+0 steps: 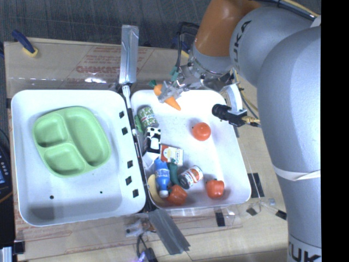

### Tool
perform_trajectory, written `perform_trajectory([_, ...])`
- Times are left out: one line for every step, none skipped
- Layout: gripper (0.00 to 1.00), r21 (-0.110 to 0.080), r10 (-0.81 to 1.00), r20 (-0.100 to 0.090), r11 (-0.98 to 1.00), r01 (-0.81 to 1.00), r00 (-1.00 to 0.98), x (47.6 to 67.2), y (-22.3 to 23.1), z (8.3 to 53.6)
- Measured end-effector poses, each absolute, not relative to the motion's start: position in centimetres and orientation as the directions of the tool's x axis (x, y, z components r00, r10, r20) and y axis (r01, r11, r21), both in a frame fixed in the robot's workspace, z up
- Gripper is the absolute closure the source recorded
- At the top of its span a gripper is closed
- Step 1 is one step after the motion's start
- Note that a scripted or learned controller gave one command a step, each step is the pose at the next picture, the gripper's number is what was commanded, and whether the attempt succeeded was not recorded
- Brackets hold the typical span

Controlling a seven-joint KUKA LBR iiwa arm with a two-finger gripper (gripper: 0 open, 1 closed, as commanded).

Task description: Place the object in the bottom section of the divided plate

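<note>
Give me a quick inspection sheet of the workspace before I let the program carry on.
Surface: two white bins, left bin and right bin, side by side on the bench.
Job's things: green divided plate in the left bin, all sections bare; orange carrot at the right bin's top edge.
Clutter: cans, bottle, carton, red and orange fruit in the right bin.
Grippers: gripper right over the carrot; grasp not confirmable.
Cables: thin wires by the wrist.
Surroundings: blue clamp at the top-left corner of the bench.
</note>
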State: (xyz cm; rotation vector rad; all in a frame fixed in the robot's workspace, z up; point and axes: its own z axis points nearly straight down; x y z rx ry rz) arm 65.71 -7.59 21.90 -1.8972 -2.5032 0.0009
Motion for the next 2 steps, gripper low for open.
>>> perform_trajectory([1.0,-0.005,0.997,0.001,0.072,0.997,-0.072,65.4,-11.7,20.4])
perform_trajectory([1.0,0.002,0.992,-0.001,0.13,0.992,-0.13,63.0,-13.1,28.0])
